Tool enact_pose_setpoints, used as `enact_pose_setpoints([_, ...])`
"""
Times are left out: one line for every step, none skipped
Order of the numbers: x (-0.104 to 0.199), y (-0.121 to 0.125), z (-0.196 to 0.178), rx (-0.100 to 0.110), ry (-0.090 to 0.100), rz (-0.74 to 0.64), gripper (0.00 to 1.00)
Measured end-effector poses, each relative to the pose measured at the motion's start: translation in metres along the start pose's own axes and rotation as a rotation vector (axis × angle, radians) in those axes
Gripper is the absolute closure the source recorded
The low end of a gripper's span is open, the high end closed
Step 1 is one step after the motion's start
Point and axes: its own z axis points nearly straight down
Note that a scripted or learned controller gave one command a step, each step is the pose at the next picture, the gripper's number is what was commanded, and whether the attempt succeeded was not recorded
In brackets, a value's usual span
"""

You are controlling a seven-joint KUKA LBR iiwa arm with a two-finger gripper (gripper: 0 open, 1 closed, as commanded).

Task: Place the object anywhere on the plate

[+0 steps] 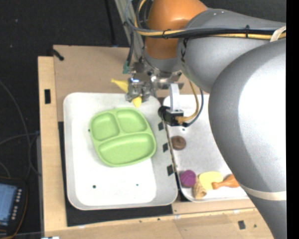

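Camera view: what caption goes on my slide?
Gripper holds a yellow object above the green plate.

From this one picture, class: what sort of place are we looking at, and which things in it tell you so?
Probably a robotics lab bench set up for pick-and-place trials. Clues: a big grey arm reaching over two white bins, toy-like items beside a green plate, and cables on the dark floor.

Even overhead light, white bins (79,183) bright, glare on orange band (172,9) at 12 o'clock, dark surround, slightly soft focus

One fixed overhead camera, slanting onto both bins (79,193).
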Motion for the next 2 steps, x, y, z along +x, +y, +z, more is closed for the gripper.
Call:
enact_pose_setpoints([0.0006, 0.0117, 0.0027, -0.003, -0.002, 0.002, 1.0])
enact_pose_setpoints([0.0003, 0.0114, 0.0024, -0.003, -0.002, 0.001, 0.0])
